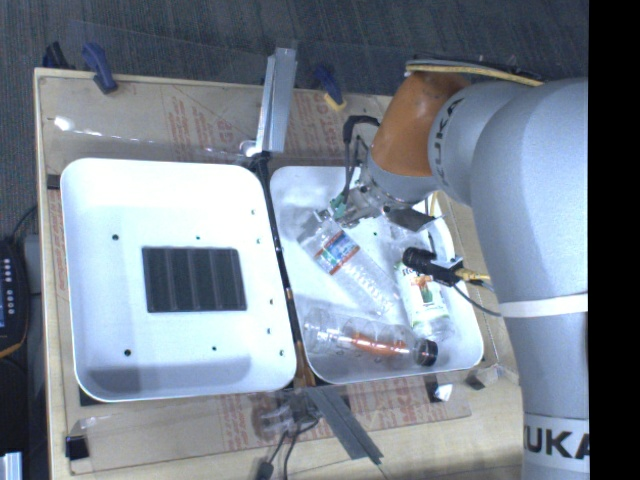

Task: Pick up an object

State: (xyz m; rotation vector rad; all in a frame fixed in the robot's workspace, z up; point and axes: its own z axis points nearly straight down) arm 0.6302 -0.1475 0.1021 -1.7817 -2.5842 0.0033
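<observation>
- Nearest, a clear bottle with a copper core [365, 344] lies flat along the front wall of the right bin [470, 353].
- Behind it lie a white bottle [424, 306] and a clear labelled bottle [340, 253], which slants up toward the gripper.
- The gripper [343, 208] sits low at the labelled bottle's far end; whether it grasps anything cannot be told.
- This looks like the grasp step. Next comes a firm grip on that bottle, then a straight lift.

Bottles [345, 258] crowd the right bin [300, 193]; the left bin [100, 198] lies open around its dark grate [193, 278].
</observation>
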